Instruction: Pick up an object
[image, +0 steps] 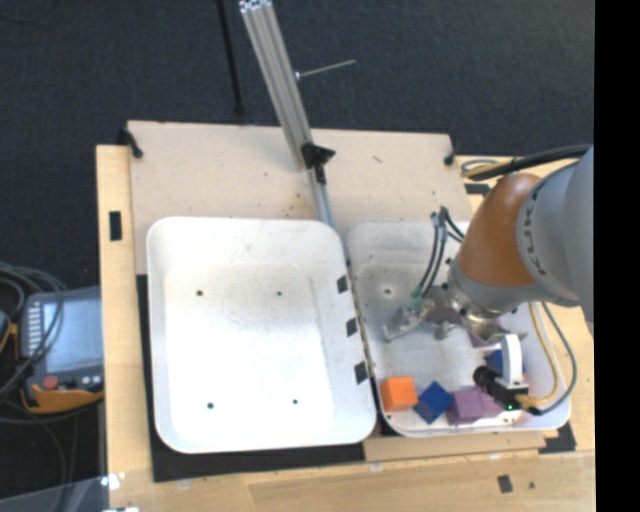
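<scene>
we hang our hand (432, 318) over the right shallow white bin (385, 250); whether it is open we cannot tell. small orange cube (400, 392), blue cube (434, 401) and purple block (472, 405) sit at six o'clock. we should descend squarely over one.

An orange block (399, 392), a blue block (434, 401) and a purple block (472, 406) lie in a row along the right bin's (385, 260) near wall.

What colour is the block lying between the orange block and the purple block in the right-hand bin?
Blue. The block shows in the camera view, at the near edge of the bin.
</scene>
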